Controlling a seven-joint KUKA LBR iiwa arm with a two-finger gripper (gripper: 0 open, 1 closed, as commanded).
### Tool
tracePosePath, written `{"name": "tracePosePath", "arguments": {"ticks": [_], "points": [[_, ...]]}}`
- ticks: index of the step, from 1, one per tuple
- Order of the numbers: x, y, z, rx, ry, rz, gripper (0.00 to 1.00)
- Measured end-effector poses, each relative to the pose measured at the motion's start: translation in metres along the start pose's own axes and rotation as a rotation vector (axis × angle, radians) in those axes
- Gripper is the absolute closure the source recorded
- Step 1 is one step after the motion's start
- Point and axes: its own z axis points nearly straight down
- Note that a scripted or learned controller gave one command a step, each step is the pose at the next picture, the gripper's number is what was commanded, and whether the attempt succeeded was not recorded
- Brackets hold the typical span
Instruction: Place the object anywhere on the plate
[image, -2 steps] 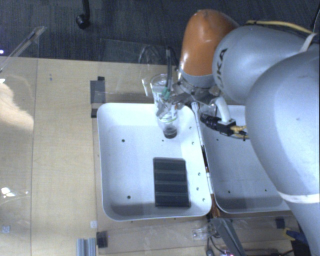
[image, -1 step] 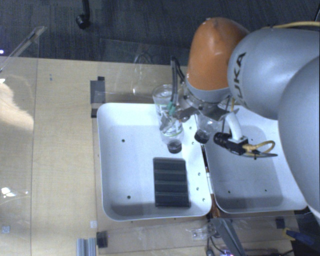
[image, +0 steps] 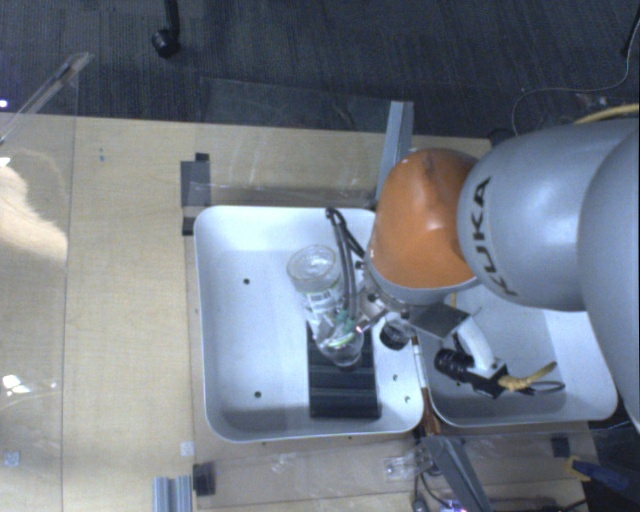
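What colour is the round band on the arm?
Orange band on the grey arm, seen in the camera view.

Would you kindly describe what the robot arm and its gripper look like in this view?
The arm is a bulky, rounded grey casing with dark "KUKA" lettering down its side. An orange, dome-shaped band sits above the wrist. Thin black cables run down beside it to the gripper, which has a dark, blocky body below it.

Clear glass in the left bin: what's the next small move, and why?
Probably a short straight lift. The clear glass lies in the left bin under the wrist, against the gripper, above a black block. No plate can be made out, and the grasp is unconfirmed, so lift and check first.
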Motion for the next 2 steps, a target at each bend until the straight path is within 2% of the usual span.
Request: {"name": "tracePosePath", "arguments": {"ticks": [1, 2], "points": [[-0.0623, 0.0066, 0.006, 0.014, 0.008, -0.158, 1.0], [-0.0622, 0.0067, 0.006, 0.014, 0.008, -0.158, 0.0]]}}
